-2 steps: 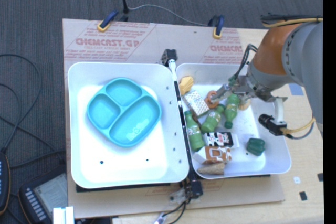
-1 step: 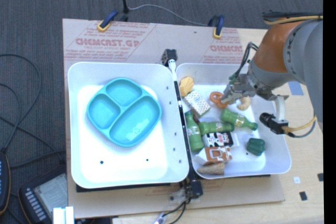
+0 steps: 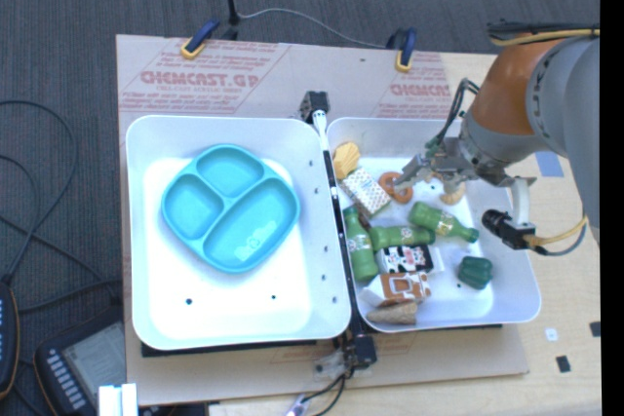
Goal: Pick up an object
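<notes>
The pincer [image 3: 427, 167] hangs low over the right bin [image 3: 507, 302], fingers spread wide with nothing between them, just above an orange pretzel toy [image 3: 395, 187] and a green bottle [image 3: 441, 222]; a blue divided plate [image 3: 230, 207] lies in the left bin [image 3: 156, 321]

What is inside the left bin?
The left bin holds a blue divided plate, its three compartments bare. Whatever lies under the plate is covered.
</notes>
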Robot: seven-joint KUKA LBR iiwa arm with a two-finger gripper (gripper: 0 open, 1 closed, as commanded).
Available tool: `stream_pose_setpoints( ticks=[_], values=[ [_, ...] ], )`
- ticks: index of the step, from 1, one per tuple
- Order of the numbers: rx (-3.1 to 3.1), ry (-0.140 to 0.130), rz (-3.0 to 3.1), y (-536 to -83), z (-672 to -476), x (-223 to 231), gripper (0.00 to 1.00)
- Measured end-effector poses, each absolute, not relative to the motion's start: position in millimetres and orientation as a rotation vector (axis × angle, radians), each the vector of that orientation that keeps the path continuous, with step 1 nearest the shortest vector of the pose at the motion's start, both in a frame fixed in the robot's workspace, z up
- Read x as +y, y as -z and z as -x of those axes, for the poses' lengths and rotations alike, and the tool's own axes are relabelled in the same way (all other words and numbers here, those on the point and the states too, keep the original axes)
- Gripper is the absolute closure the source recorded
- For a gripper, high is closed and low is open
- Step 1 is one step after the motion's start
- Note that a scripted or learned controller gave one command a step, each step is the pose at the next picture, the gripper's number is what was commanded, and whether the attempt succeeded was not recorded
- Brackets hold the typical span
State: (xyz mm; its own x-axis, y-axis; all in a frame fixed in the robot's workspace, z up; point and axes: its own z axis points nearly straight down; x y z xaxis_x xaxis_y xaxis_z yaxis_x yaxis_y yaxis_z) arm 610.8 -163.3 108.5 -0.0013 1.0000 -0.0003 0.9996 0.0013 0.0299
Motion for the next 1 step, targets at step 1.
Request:
stream_pose_setpoints(
  ticks=[1],
  values=[
    [2.215,-0.013,-2.213,-90.1,-571.9,-179.8,0.00]
  ],
)
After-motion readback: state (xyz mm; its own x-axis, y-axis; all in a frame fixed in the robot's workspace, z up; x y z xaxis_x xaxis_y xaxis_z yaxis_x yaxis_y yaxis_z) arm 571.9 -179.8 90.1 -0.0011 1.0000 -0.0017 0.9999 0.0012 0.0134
